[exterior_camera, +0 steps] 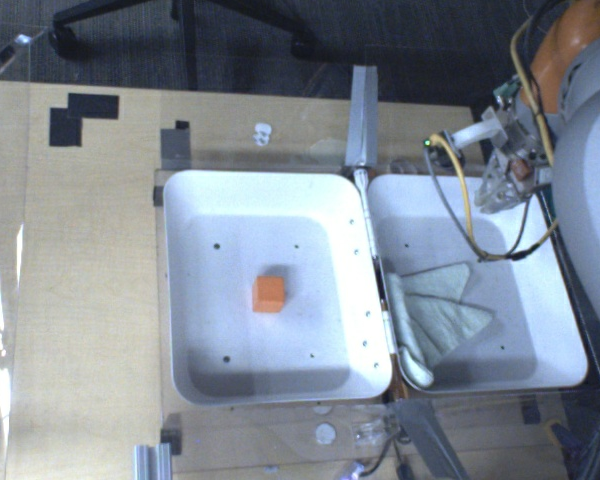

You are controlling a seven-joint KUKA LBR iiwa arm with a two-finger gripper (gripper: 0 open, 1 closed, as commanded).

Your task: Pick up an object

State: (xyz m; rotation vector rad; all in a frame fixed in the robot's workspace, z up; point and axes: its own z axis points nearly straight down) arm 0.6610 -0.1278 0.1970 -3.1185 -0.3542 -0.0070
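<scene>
Orange cube (269, 294) square-on in left bin (195, 208), no long axis; gripper (500, 183) blurred, grip state unreadable.

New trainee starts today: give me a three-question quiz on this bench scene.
1. True or false: the cube lies in the left bin.
2. What lies in the right bin? A) cloth B) cup C) ball
3. Fill in: the cube is ____ in colour.

Key: 1 true; 2 A, the cloth; 3 orange.
</scene>
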